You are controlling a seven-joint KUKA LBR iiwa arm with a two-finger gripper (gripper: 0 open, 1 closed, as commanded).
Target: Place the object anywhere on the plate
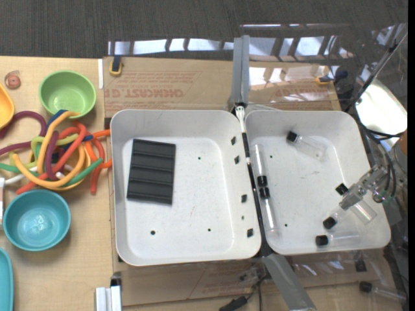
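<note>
Two shallow white plastic bins sit side by side, the left bin (194, 238) and the right bin (295, 193). One black ribbed plate (151, 171), a flat rectangle with four raised bars, lies at 9 o'clock in the left bin, its long axis running 12 to 6.

I count four clear tubes with black caps in the right bin. One long tube (262, 190) lies along the wall at 9 o'clock, pointing 12 to 6. One short tube (305, 144) sits at 12 o'clock, cap towards 10. One low tube (338, 238) rests at 6 o'clock, cap towards 9. The tilted tube (347, 211) lies at 4 o'clock, long axis 2 to 8, cap at the 8 end, just under the gripper (360, 196). I cannot tell whether the gripper is clenched or released, nor whether it touches that tube.

Off at 9 o'clock on the bench I see one green bowl (67, 94), one teal bowl (37, 219) and a tangle of coloured cords (58, 153).
</note>
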